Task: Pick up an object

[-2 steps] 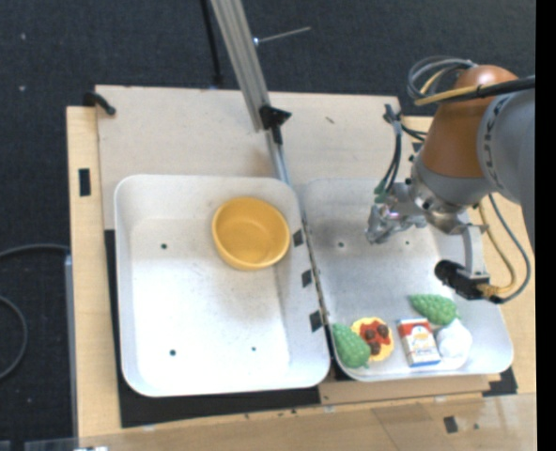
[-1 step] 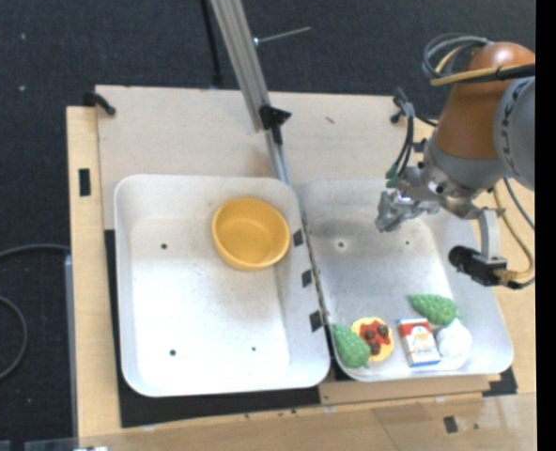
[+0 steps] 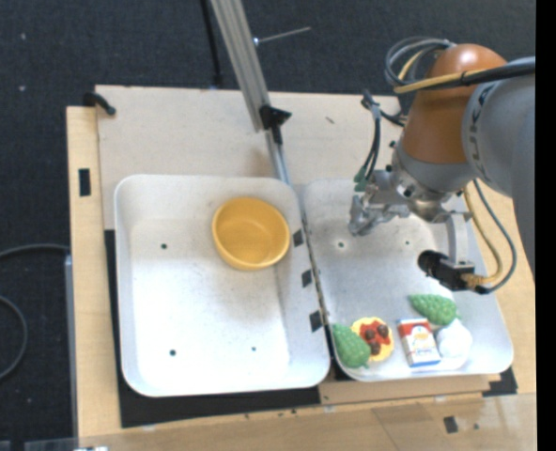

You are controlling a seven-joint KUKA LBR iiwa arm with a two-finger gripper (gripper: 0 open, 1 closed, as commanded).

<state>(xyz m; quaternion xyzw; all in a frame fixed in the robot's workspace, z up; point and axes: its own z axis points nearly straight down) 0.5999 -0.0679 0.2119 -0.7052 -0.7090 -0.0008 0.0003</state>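
Observation:
My gripper [image 3: 361,219] hangs over the upper left part of the right bin [image 3: 372,271], with no object between or under its fingers. Along that bin's near edge lie a green leafy toy [image 3: 351,347], a yellow and red toy [image 3: 373,335], a small red and white box [image 3: 419,342], a white item [image 3: 454,341] and another green piece [image 3: 433,306]. A yellow bowl [image 3: 250,233] sits upright in the left bin [image 3: 165,289], near its top right corner. All the small objects lie well below and to the right of the gripper.
A slanted metal pole [image 3: 245,64] with a black clamp runs from the top down to the gap between the bins. Cables and a black fitting [image 3: 447,269] hang from the arm over the right bin's right side.

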